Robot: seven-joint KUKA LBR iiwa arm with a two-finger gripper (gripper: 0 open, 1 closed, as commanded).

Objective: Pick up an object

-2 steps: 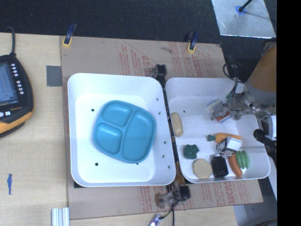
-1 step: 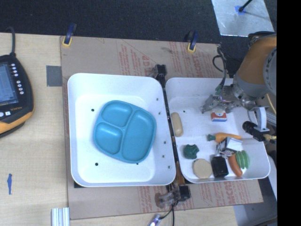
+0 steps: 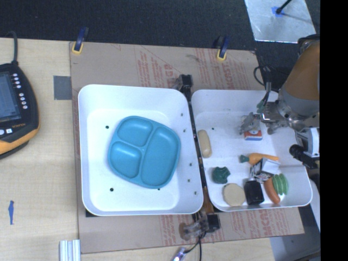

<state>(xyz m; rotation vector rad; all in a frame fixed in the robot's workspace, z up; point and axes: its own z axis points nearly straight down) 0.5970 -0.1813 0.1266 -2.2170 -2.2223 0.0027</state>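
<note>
Mostly gripper above right bin, toys crowding front edge

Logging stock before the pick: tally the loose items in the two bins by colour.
Blue: 1, the plate in the left bin
Tan: 2, a roll and a disc
Green: 2, a lump and a leafy piece
Orange: 2, carrots
Black: 1, a block
Red, white and blue: 1, a small piece
Total: 9
</note>
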